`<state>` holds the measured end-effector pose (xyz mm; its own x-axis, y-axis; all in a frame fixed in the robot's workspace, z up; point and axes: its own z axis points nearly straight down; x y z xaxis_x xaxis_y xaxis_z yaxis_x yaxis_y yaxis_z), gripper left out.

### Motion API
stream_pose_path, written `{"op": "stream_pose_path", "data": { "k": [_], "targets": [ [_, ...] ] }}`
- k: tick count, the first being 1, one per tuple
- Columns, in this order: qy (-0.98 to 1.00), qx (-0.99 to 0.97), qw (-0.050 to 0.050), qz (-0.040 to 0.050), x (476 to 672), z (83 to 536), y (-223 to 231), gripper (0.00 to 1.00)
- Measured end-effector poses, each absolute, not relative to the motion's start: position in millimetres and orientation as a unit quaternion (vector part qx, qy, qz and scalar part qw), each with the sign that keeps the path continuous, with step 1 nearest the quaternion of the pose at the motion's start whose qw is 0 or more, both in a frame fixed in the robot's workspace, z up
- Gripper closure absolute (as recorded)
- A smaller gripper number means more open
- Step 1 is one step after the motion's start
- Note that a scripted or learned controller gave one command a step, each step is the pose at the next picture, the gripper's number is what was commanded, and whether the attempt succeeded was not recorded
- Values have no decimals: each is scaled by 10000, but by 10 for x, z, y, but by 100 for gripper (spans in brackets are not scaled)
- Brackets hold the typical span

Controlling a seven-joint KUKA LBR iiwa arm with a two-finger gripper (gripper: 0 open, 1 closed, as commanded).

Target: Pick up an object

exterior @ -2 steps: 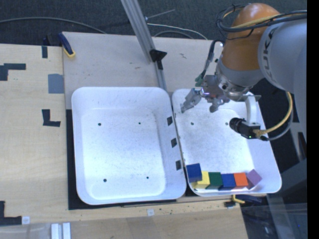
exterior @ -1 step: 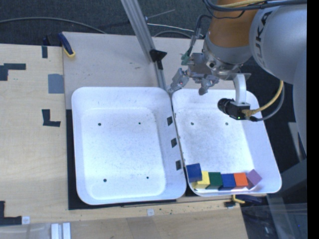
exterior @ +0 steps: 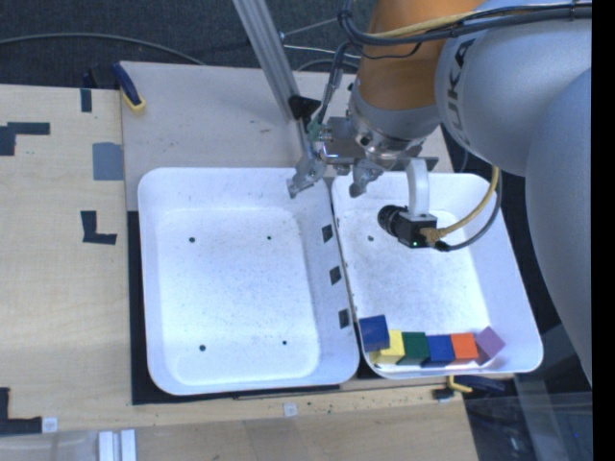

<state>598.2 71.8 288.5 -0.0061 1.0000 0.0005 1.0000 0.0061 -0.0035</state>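
Observation:
A row of small blocks lies along the near edge of the right bin (exterior: 480, 257): a blue block (exterior: 374, 331) resting over a yellow one (exterior: 388, 354), then green (exterior: 414, 347), another blue (exterior: 440, 349), orange (exterior: 464, 347) and purple (exterior: 490, 341). My gripper (exterior: 332, 183) hangs over the far end of the ridge between the two bins, well away from the blocks. Its two fingers stand apart, open, with nothing between them.
The left bin (exterior: 231, 277) lies beside the right one. A slanted metal pole (exterior: 264, 41) crosses behind the gripper. A black sensor with a yellow cable (exterior: 405, 227) hangs under the wrist over the right bin. A clamp (exterior: 129, 88) sits at the bench's far left.

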Motion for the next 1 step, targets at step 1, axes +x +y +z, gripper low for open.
{"op": "stream_pose_path", "data": {
  "k": [1],
  "targets": [
    [-7087, -7055, 15, 8, 5634, 3006, 907, 0]
  ]
}}
